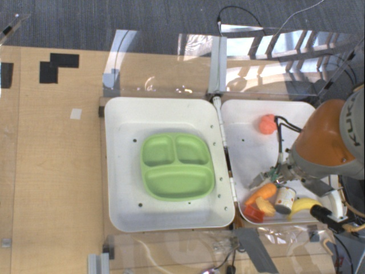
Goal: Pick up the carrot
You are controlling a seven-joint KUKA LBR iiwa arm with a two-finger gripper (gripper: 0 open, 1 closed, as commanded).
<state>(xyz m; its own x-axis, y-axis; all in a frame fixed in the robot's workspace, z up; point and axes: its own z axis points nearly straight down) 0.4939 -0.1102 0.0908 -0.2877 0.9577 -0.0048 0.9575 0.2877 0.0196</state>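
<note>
Carrot (263,191), tapered orange, lies beside tool (276,177); tool's state unclear.

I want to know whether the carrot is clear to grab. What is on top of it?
The gripper hangs right over the carrot's upper end, hiding that tip. The rest of the carrot shows uncovered, lying among other toy foods in the right bin. Contact cannot be judged.

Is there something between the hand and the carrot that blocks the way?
Nothing visible does. The hand is low in the right bin, right above the carrot. A banana and a small can lie close beside the carrot, not between them.
</note>
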